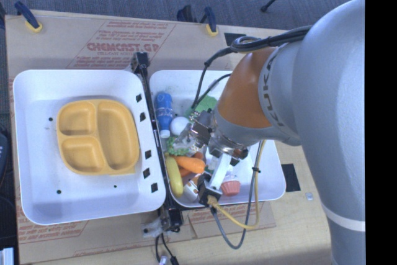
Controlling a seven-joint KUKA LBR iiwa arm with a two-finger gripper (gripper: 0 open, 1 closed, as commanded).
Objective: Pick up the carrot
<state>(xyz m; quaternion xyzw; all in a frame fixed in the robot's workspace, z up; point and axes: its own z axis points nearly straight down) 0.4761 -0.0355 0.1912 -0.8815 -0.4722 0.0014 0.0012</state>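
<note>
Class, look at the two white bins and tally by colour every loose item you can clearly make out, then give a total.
Yellow: 2, divided plastic tray and banana
Orange: 1, carrot
Blue: 1, bottle
White: 1, ball
Pink: 1, cupcake-like toy
Green: 1, leafy toy
Total: 7; the arm may hide more.

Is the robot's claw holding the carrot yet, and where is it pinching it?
I can't tell. The gripper is low in the right bin, beside the carrot, but nothing shows between its fingers.
</note>
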